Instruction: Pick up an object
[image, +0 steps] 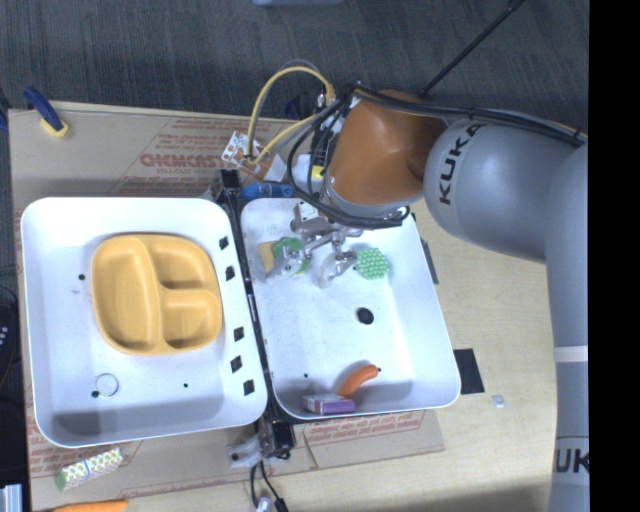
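Apparently mid-attempt, nothing lifted yet. Gripper low in the far part of the right bin, fingers parted, nothing seen between them. Green dotted object just right of it, small green piece just left. Orange object and purple object untouched at the near wall. Closing and lifting left to do.

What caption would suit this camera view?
Gripper hovers low in right bin beside green ball; yellow tray fills left bin.

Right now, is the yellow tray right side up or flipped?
Right side up: the yellow tray in the left bin shows its three compartments facing up.
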